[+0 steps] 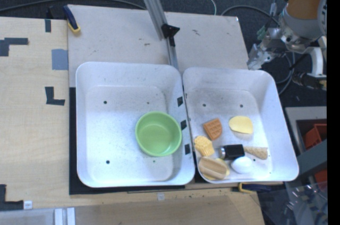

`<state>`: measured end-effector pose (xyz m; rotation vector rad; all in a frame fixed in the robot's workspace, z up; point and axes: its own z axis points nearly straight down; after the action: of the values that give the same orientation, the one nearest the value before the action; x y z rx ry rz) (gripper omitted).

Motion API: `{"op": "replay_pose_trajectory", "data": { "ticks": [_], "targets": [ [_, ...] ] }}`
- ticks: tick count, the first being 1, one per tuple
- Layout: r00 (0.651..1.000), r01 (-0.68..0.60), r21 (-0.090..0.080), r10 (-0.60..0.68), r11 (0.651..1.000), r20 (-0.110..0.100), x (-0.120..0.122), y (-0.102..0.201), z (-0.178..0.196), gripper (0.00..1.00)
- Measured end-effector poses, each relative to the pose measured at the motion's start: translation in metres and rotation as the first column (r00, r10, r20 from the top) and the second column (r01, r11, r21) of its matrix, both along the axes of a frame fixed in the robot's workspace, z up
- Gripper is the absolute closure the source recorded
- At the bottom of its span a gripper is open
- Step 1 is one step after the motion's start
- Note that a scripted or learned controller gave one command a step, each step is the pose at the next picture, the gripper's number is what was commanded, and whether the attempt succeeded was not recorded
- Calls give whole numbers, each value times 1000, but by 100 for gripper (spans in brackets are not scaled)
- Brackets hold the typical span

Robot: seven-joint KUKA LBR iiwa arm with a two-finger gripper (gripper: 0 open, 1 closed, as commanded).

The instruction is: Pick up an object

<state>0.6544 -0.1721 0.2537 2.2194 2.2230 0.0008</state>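
- The gripper (256, 57) hangs just outside the far right corner of the right bin (276, 92), above the bench, with nothing between its fingers that I can see; whether they are open or shut I cannot tell
- Candidate objects sit well below and to the left of the gripper, clustered at the bin's near end: waffle (212, 128), yellow chip (241, 124), black block (231, 152), white egg (242, 164), bun (213, 168), yellow piece (203, 146), and a tan wedge (257, 153)
- They look loosely scattered rather than arranged, several touching
- The chip stands most apart, so it likely offers the easiest grasp
- The bin's far half gives room to descend; the near wall crowds the egg and bun
- A green bowl (158, 133) sits alone in the left bin (85, 112)
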Motion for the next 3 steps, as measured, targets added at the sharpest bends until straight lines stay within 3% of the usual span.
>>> {"op": "replay_pose_trajectory", "data": {
  "ticks": [3],
  "targets": [
    [1000, -5, 2, 5, 1000, -3, -43, 156, 12, 100]
  ]
}}
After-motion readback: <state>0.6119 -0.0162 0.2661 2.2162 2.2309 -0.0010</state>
